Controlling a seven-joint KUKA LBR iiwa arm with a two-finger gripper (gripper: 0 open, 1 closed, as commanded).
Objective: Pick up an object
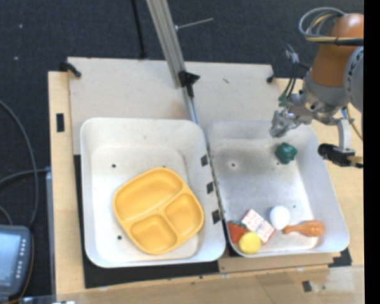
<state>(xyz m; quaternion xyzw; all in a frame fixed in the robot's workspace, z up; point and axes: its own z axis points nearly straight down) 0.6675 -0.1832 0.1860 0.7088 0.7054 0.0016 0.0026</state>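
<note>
Here we go: the arm (332, 62) reaches in from three o'clock, and its end effector (282, 125) hangs over the far rim of the right bin (266, 189), up at about one o'clock in that bin. Just beside it, toward five o'clock, sits a small green object (285, 152), apart from everything else on the grey-scuffed floor, and that looks like the target, since it is the nearest thing and has free room all round for a clean descent. Whether the end effector is released or clenched, I cannot tell; it is too small and dark at this slant, and nothing shows held in it. The rest of the pickings are crowded at the bin's near edge, around six o'clock: a yellow ball (250, 242) touching a red piece (235, 231), a red-and-white block (257, 224) leaning among them, a white ball (279, 216) and an orange piece (304, 228) lying flat alongside. Jammed into the corner like that, they would be awkward to get at, so my guess is the lone green one goes first. Over at nine o'clock, the left bin (98, 170) carries a yellow tray (158, 209) with three compartments, lying flat and tilted askew. The pick is not yet made.
</note>
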